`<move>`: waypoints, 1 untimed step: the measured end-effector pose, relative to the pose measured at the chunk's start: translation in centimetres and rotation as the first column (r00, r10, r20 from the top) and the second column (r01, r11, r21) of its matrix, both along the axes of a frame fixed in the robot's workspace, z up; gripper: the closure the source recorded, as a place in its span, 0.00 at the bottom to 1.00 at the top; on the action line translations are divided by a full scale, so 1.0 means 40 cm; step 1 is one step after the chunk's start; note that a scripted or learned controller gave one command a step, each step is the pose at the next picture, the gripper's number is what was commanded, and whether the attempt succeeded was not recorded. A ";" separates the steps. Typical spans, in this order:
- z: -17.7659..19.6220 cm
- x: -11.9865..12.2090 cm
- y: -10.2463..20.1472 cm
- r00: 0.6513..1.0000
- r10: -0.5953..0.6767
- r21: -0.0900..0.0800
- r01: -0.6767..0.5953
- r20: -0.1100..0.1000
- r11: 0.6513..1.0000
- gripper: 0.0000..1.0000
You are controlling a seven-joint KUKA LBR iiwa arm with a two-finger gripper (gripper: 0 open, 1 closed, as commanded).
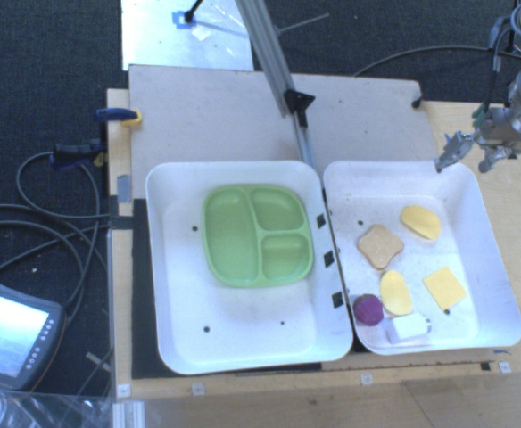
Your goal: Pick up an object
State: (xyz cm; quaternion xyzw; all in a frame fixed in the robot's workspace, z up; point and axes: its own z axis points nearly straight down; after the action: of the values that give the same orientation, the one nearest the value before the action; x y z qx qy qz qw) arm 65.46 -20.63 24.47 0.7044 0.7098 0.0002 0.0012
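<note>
Left bin [167, 328]: a white tray on the left half of the tabletop [198, 114]; it holds a green divided plate [258, 235] with three compartments, lying toward the bin's far side.
Right bin [497, 266]: it carries all the small items, so the pick has to happen here.
Purple piece [368, 308]: round, near the bin's near-left corner, touching or just beside the white block.
Toast slice [380, 245]: tan, left of the bin's centre.
Yellow oval, near [396, 293]: long axis running roughly far to near, just below the toast.
White block [409, 328]: at the near wall.
Yellow oval, far [420, 222]: long axis slanting across the bin; by my reading the closest item to the jaws.
Cheese square [444, 288]: flat, yellow, turned to a diamond, toward the right wall.
Gripper [471, 152]: above the bin's far-right corner, over the rim rather than over any item.
Jaws: spread apart, with nothing between them.
Key relation: every candidate lies toward the bin's near side and leftward from the jaws; the far yellow oval is nearest, so the reach likely goes down and inward from the far-right corner.
</note>
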 end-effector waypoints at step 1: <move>0.000 0.000 -0.001 1.000 0.001 -0.001 -0.001 -0.001 1.000 0.00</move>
State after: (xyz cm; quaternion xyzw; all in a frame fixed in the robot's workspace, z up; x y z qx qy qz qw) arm 65.45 -20.66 24.49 0.7042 0.7100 -0.0001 0.0012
